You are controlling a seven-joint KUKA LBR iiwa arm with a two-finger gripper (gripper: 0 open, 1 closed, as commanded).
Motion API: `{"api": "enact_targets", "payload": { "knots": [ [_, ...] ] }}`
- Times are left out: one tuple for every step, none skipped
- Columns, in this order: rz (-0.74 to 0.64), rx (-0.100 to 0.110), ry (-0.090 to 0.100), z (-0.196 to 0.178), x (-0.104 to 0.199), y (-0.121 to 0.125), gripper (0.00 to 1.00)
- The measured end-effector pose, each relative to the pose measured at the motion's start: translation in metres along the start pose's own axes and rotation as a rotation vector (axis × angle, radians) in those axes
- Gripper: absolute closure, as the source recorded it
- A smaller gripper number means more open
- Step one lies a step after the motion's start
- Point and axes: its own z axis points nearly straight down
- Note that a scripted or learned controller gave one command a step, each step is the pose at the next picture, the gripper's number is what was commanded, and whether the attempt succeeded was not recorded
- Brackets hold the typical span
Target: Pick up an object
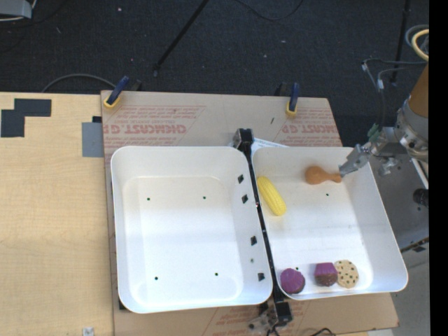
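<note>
My gripper [350,165] is at the right bin's [378,215] far right rim, tip touching the stem of an orange pear-shaped toy [318,176]; can't tell if my fingers are apart or together. Corn cob [271,195] lies near the divider. Purple ball [292,281], purple block [325,274], cookie [346,274] line the near edge.
</note>
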Motion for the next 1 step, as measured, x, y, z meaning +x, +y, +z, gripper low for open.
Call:
{"api": "enact_targets", "payload": {
  "knots": [
    [-0.003, 0.009, 0.003, 0.1364, -0.0134, 0.0453, 0.00]
  ]
}}
